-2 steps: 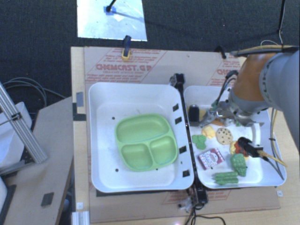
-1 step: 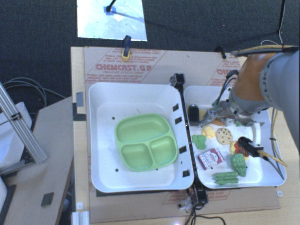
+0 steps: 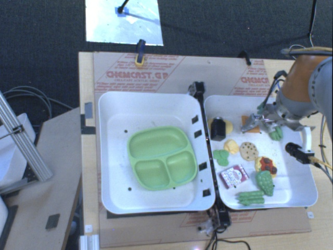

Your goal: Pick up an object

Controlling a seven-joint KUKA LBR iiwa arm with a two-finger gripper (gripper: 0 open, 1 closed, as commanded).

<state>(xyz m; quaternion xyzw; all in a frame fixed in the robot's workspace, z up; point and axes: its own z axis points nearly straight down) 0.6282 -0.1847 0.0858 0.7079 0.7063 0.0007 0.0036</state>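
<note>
**A:** Camera view, looking down at a slant on a bench with two shallow white bins side by side. What sits in the left bin (image 3: pixel 112 108)?

**B:** A pale green divided tray (image 3: pixel 162 158), three compartments, lying flat near the middle of that bin. I see nothing in its compartments.

**A:** And the right bin (image 3: pixel 307 191)?

**B:** That is the landmark for everything else. Inside it, near its left wall, a dark block with a yellow piece (image 3: pixel 217 127) beside it. Toward its centre, a round speckled cookie (image 3: pixel 249 150), with a yellow piece (image 3: pixel 231 147) and a green leafy piece (image 3: pixel 222 157) to the cookie's left. Nearer its front wall, a small red and white carton (image 3: pixel 233 176), a red and yellow item (image 3: pixel 267 164), a knobbly green vegetable (image 3: pixel 265 182) and a bunch of green beans (image 3: pixel 251 197).

**A:** Where is the arm?

**B:** It reaches over the right bin's back right corner. The gripper (image 3: pixel 255 123) hangs above the bin's back half, close over an orange piece (image 3: pixel 252 126). I cannot tell whether it is spread or closed; metal parts blur together there. Nothing visibly sits in its grasp.

**A:** So which step is this?

**B:** My judgement: the approach, with no object lifted yet. The orange piece looks the likeliest target. Next it needs to drop squarely over one item, close on it, and rise without snagging neighbours.
</note>
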